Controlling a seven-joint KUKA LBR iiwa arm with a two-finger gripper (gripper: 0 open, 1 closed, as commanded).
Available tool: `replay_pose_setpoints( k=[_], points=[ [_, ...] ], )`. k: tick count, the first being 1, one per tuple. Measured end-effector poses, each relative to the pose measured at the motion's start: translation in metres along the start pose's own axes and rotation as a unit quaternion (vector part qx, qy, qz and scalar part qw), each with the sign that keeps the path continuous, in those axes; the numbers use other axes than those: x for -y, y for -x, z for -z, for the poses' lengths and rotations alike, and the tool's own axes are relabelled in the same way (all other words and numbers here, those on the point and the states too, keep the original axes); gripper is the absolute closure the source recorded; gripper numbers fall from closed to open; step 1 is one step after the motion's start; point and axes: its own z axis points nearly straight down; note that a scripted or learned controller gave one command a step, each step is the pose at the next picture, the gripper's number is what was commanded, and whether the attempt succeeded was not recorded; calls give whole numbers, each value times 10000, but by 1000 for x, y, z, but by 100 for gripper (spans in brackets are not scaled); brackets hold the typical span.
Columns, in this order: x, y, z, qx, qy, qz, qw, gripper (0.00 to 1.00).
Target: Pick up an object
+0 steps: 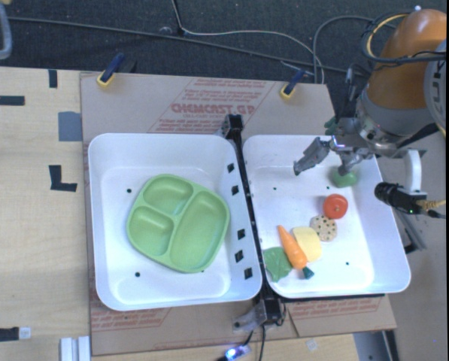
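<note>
Two white bins sit side by side on the bench; the left bin (104, 224) holds a green divided plate (179, 222), and the right bin (389, 277) holds the small items to choose from. The claw (331, 156) hangs over the back of the right bin, one finger splayed out toward the plate and the other close above a small green piece (345, 177), so it looks open and nothing sits between the fingers.

Taking that green piece as the landmark: a red tomato (335, 206) lies just in front of it, a speckled cookie (324, 228) a little further forward, and beyond that a tight cluster of a yellow block (308, 243), a carrot (290, 245) and a leafy green piece (276, 262), touching one another.

The green piece looks like the target in hand. To do it well, the claw should centre over it before descending, so the fingers straddle it evenly rather than nudging it against the bin wall. Closing should wait until both fingers are low beside it. It stands apart from the tomato, which leaves room.
</note>
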Motion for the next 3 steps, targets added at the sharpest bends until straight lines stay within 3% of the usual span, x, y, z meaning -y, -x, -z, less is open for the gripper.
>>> replay_pose_setpoints(
  k=[1,3],
  points=[
    [-2,0,7,7,60,16,10000,0],
    [13,-7,-114,8,32,12,10000,0]
  ],
)
